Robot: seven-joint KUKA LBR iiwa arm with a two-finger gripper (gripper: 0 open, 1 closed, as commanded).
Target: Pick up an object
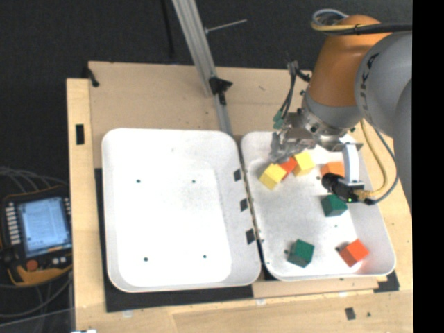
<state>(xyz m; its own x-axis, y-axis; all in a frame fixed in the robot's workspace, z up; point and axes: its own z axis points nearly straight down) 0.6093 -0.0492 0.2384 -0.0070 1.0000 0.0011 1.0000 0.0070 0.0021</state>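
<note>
My gripper (284, 149) hangs low over the back left part of the right bin (316, 272), under the orange band of the arm. Just in front of it lie a yellow block (272, 175), a small orange block (288, 166) and a second yellow block (304, 162), bunched close together. The gripper's tip stands right above this cluster, and I cannot tell whether it touches any of them. Further right an orange block (335, 168) is partly hidden by the arm's black fitting.
A green block (334, 206) lies mid right in the right bin, another green block (300, 252) and an orange block (352, 252) near its front. The left bin (170, 207) sits beside it. A slanted metal pole (201, 54) rises behind the bins.
</note>
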